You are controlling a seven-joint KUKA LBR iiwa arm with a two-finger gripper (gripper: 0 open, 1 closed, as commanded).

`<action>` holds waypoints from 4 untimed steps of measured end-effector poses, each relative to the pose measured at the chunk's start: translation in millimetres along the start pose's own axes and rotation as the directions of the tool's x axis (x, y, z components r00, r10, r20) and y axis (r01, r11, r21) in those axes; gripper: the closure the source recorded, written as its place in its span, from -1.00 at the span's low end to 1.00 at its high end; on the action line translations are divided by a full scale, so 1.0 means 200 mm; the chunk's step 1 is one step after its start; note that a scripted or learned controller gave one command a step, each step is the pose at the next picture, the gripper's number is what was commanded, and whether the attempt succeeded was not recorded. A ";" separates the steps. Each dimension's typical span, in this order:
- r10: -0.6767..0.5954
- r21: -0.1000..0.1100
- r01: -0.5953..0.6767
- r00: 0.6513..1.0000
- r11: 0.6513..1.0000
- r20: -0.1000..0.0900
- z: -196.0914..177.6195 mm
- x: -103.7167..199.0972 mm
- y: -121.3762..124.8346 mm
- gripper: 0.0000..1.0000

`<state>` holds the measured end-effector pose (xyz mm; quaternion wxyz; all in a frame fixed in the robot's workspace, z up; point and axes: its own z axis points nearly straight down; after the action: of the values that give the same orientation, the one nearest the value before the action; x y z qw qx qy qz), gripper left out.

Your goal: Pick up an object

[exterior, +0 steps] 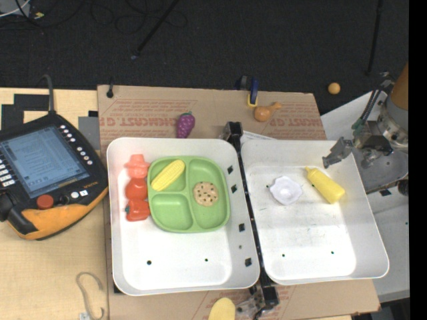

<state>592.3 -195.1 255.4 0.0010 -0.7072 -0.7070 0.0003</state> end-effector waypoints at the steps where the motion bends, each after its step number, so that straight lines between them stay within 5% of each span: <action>1: -0.002 0.005 0.002 1.000 1.000 -0.001 0.32 0.03 0.00 -1.00; 3: -0.007 -0.006 0.007 1.000 1.000 -0.014 0.83 0.08 0.00 -1.00; 4: 0.000 -0.001 0.000 1.000 1.000 0.000 0.84 0.08 0.00 -1.00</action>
<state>592.1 -178.3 87.8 0.0008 -0.7070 -0.7072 -0.0003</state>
